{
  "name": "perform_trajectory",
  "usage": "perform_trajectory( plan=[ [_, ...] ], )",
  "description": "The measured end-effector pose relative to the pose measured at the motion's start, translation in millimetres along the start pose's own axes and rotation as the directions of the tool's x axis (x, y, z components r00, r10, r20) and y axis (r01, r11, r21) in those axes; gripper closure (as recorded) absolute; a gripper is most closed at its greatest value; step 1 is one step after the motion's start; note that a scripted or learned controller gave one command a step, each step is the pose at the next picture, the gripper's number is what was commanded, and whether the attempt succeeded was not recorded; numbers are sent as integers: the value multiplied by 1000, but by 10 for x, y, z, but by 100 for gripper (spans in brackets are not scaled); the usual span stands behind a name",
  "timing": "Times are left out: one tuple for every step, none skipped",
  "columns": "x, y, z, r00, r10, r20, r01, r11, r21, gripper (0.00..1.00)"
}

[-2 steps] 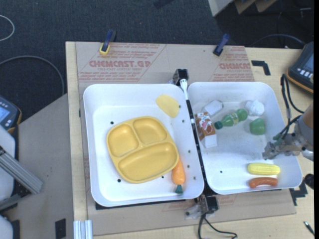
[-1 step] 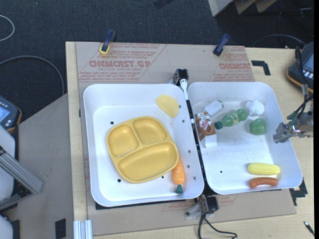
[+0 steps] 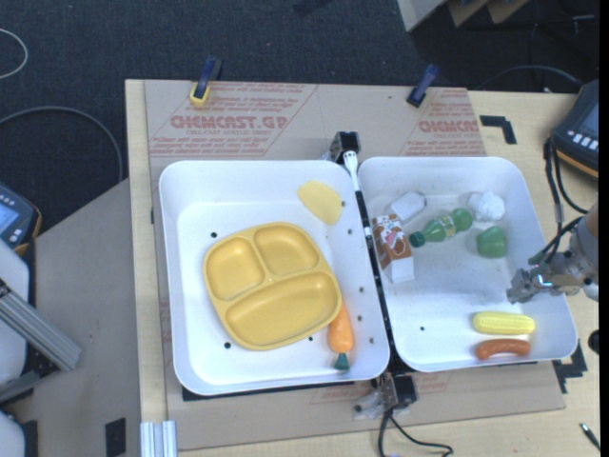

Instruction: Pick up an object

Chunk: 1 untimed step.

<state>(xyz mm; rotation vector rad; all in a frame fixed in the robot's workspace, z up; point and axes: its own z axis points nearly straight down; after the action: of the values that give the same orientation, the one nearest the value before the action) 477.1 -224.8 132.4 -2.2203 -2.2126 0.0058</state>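
At the right edge of the frame, the gripper (image 3: 529,285) hangs over the right rim of the right bin (image 3: 447,346). I cannot tell how its fingers stand; nothing is seen between them. Just below it, in the lower right of that bin, lie a yellow toy corn cob (image 3: 503,324) and an orange sausage (image 3: 502,349). Higher up are a green pepper (image 3: 492,243), a green bottle (image 3: 442,228) and a small carton (image 3: 391,241). The left bin (image 3: 181,255) holds a yellow divided plate (image 3: 272,283), a toy carrot (image 3: 341,334) and a pale yellow piece (image 3: 321,201).
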Motion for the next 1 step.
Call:
perform_trajectory(
  plan=[
    [313,32,-848,1000,-8,6,8,1000,-17,100]
  ],
)
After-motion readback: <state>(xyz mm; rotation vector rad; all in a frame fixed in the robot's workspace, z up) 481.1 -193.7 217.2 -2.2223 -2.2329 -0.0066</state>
